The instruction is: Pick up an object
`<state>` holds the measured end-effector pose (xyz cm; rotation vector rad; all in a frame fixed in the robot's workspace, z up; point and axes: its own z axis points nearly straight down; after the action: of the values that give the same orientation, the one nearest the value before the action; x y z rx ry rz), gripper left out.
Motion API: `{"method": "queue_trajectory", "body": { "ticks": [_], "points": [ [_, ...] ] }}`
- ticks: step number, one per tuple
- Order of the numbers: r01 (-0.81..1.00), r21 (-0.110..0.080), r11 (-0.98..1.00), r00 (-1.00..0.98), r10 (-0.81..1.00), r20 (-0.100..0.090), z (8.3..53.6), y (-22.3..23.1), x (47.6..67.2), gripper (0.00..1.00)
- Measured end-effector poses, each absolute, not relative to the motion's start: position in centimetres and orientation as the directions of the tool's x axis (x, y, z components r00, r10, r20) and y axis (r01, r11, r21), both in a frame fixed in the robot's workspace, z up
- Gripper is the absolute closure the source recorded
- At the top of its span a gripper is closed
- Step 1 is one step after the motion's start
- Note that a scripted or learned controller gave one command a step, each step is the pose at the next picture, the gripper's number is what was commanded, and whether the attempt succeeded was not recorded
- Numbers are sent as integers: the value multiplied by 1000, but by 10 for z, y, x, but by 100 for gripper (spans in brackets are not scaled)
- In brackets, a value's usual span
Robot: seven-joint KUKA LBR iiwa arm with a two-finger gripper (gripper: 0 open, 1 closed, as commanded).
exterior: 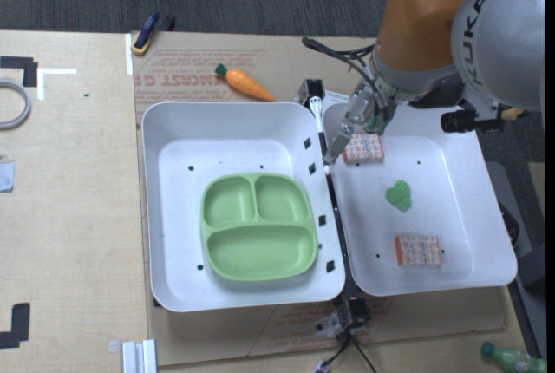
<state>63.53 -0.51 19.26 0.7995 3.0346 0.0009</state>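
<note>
My gripper [357,130] hangs over the far left corner of the right bin [486,189], just above a small pink and white packet [365,149] that lies on the bin floor. Nothing shows as lifted. A small green leafy piece [399,195] lies near the middle of the same bin. An orange and white packet [419,250] rests near its front. The left bin [173,146] holds a light green divided plate [258,226].
A toy carrot [245,82] lies on the cardboard behind the left bin. A blue pen [146,32] sits at the far bench edge, a green bottle [512,355] at the front right corner, and a tape ring [10,105] far left. Clips join the bins.
</note>
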Motion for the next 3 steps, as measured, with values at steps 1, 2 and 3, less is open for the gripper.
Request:
{"method": "queue_trajectory", "body": {
  "ticks": [1,2,3],
  "points": [
    [214,0,977,-977,214,-1,192,19,606,0],
    [234,1,972,-972,234,-2,193,0,596,0],
    [63,0,998,-998,63,-2,193,-29,511,0]
  ]
}}
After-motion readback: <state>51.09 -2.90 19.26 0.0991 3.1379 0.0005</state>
